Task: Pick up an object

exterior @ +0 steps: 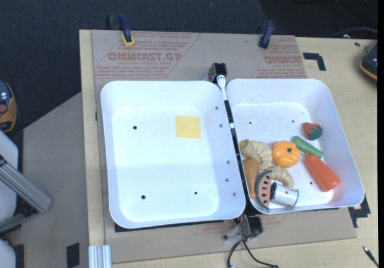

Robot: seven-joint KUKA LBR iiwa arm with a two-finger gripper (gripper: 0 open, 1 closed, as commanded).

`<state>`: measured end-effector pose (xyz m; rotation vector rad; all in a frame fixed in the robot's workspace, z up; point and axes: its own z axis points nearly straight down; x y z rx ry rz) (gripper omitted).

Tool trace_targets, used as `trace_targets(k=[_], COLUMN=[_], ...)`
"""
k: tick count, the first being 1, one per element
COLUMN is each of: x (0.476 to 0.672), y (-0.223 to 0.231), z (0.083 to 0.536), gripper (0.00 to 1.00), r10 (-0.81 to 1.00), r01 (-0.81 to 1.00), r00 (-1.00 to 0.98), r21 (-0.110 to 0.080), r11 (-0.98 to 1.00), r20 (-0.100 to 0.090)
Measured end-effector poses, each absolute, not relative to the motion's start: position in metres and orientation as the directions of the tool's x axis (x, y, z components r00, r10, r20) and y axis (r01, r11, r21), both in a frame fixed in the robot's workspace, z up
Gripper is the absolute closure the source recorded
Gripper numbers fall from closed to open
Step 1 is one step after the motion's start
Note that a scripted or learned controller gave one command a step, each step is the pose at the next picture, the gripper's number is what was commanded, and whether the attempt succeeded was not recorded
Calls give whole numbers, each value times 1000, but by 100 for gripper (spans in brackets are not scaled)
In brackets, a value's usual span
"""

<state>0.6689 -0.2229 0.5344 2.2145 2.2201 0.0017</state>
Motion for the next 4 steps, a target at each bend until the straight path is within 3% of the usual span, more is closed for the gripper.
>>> trace_targets(k=[1, 2, 3, 4], x=[557, 475, 564, 633], y=[-225, -225, -223, -223], z=[538, 537, 534, 535], gripper=[100, 100, 100, 100], r10=[1000, 1000, 1000, 1000], r01=[1000, 1000, 1000, 1000], r00=[5, 4, -4, -4], r21=[-1, 0, 5, 6], r11=[-5, -4, 4, 4], r20=[0, 0, -4, -4])
